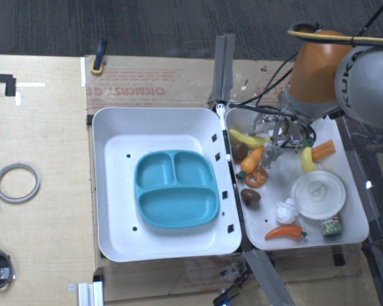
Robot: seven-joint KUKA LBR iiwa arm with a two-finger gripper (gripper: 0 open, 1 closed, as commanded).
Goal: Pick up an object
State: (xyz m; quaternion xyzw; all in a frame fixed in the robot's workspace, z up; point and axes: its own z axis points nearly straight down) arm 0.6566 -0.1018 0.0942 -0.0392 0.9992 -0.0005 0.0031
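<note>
Bins, two of them, shallow and white, sit side by side on a pale wooden worktop [38,126]. The left bin [108,190] holds a turquoise plastic plate with three compartments [177,189], lying flat at its middle. The right bin [351,199] holds the likely targets for picking: a yellow toy banana [246,138] at the far left, an orange toy carrot [249,162] beside it, a brown round piece [250,196], a white round lid [318,194], a red toy chilli [285,233] at the near edge. The grey arm with an orange band reaches in from the right, and its gripper [272,149] hangs low over the far part of this bin, near the banana and carrot, probably lining up a grasp. Whether the jaws are open or closed cannot be told; nothing visibly sits between them.
</note>
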